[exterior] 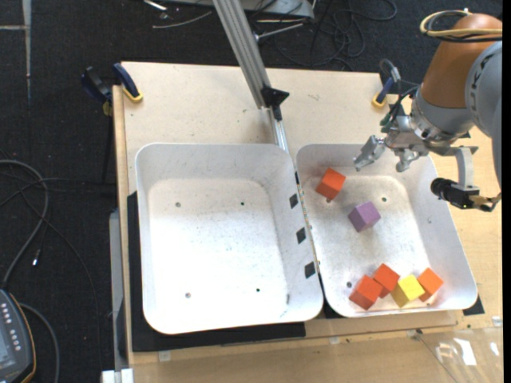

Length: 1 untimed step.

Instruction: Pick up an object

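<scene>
My gripper (386,156) hangs over the far edge of the right bin (447,238), fingers spread open with nothing between them. An orange cube (330,183) lies just left and nearer of it in the bin's far left part. A purple cube (364,215) sits near the bin's middle. Along the near edge lie a cluster of cubes: a red-orange pair (375,286), a yellow one (408,290) and an orange one (430,282).
The left bin (160,174) lies beside the right one, with a row of black clips (302,234) along their shared rim. A slanted metal bar (243,42) runs from the top to the bins' far junction. Clamps (128,82) sit at the bench corners.
</scene>
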Tool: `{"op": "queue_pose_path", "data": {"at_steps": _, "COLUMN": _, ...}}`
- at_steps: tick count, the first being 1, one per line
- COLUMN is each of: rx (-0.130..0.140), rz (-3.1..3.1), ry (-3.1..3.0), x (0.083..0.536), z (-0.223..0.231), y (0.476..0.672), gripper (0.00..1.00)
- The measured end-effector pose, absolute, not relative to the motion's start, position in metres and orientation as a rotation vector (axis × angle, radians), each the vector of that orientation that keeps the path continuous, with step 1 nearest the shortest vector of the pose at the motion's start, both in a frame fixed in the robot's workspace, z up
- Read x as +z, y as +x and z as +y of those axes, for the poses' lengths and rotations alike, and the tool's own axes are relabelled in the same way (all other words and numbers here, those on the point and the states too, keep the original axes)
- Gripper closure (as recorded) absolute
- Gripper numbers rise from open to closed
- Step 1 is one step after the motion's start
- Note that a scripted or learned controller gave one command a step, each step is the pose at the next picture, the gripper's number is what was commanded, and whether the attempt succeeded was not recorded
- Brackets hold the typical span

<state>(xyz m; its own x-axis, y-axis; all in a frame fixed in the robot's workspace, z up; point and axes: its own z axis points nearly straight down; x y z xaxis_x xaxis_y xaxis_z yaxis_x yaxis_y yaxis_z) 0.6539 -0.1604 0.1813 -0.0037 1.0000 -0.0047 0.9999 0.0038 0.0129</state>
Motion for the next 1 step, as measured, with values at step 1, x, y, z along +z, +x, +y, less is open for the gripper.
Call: {"op": "queue_pose_path", "data": {"at_steps": 1, "rx": -0.007, "rz": 2.224, "ry": 2.227, "x": 0.13, "z": -0.1473, "y": 0.6049, "gripper": 0.0}}
